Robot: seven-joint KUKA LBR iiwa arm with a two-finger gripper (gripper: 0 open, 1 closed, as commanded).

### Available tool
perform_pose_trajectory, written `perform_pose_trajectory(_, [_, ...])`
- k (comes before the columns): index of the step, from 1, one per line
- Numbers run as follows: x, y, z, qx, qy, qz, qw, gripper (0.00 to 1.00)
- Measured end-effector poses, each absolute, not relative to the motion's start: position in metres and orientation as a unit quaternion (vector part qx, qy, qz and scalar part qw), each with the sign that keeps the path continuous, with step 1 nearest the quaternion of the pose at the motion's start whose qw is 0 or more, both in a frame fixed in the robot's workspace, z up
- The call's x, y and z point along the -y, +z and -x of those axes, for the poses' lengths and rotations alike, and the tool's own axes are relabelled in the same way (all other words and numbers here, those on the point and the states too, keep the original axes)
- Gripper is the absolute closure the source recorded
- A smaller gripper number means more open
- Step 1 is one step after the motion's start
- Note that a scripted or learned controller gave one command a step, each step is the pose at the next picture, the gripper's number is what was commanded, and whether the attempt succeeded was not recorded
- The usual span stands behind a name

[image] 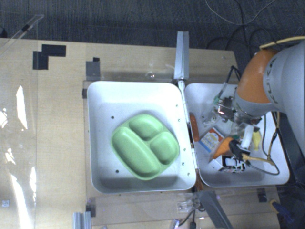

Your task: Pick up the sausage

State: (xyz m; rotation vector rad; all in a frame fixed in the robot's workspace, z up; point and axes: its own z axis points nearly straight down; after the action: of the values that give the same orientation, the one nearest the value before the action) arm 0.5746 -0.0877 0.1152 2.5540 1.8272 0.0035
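Observation:
The sausage [193, 127], thin and reddish-brown, lies lengthwise along the left wall of the right bin [200, 97]. My gripper [232, 119] hangs over the middle of that bin, to the right of the sausage and apart from it. The wrist and its cables hide the gripper's lower end. Nothing shows as held.
Beside the gripper in the right bin lie a small printed packet [210, 140], an orange carrot [224, 147], a yellow item [256, 138] and a black-and-white object [233, 163]. The left bin [102, 104] holds a green divided plate [145, 146]. A metal divider post [182, 56] stands between the bins.

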Motion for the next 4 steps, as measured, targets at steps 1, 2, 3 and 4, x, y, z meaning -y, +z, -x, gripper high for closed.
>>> perform_pose_trajectory(1, [0.085,0.088,-0.599,-0.564,0.0034,-0.825,0.002,0.00])
perform_pose_trajectory(2, [0.084,0.101,-0.602,-0.566,0.0069,-0.824,0.004,1.00])
perform_pose_trajectory(3, [0.084,0.101,-0.602,-0.566,0.0069,-0.824,0.004,0.00])
perform_pose_trajectory(4, [0.086,0.087,-0.649,-0.516,0.0028,-0.856,0.002,0.00])
